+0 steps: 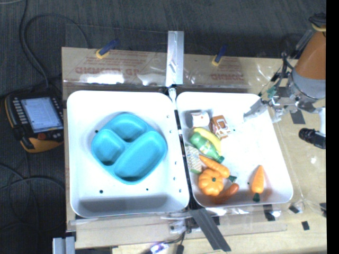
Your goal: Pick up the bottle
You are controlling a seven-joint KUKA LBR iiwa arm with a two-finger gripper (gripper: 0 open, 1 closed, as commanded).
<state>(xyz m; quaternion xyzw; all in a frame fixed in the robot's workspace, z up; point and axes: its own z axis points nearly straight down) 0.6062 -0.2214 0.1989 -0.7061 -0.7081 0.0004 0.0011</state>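
Bottle (207, 147) lies tilted in the right bin (275, 157), left of centre, among toy food.

Green, it rests beside a banana (205, 137), with a carrot (214, 166) and pumpkin (212, 183) at its 6 o'clock and small boxes (211, 123) at 12. A second carrot (257, 181) sits at 4 o'clock. The gripper (253, 111) hangs at the bin's 1 o'clock corner, well apart from the bottle; it seems to hold nothing, though I cannot tell how far it is open. The left bin (85, 194) holds a blue tray (128, 146).

blue divided tray (128, 147) in left bin (79, 194) — pumpkin (210, 183), carrots (257, 180) in right bin (278, 157)
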